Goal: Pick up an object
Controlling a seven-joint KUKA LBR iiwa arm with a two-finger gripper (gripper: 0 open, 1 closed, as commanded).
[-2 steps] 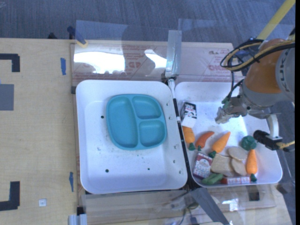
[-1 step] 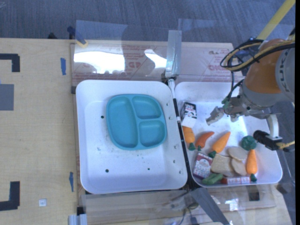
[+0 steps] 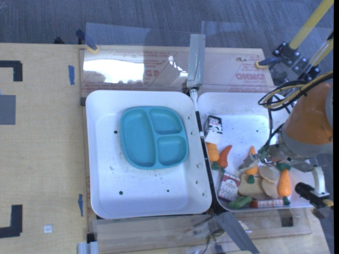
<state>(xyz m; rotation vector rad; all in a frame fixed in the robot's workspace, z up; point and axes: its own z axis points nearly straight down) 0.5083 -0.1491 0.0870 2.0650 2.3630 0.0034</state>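
The left bin (image 3: 106, 194) holds a teal divided plate (image 3: 154, 137). The right bin (image 3: 241, 121), at lower right, holds piled toy food, including a carrot (image 3: 284, 183), beneath the gripper (image 3: 263, 157), whose grasp I cannot tell.

You have one fixed camera, mounted above the surface (image 3: 37, 142) and looking down on it at a slant. It sits far enough back that both white bins fit in frame side by side: the left bin (image 3: 100, 194) near the middle, the right bin (image 3: 238, 107) toward the right edge. Blue-grey floor (image 3: 159, 4) runs along the top, beyond the far side. The arm (image 3: 310, 118) enters from your right.
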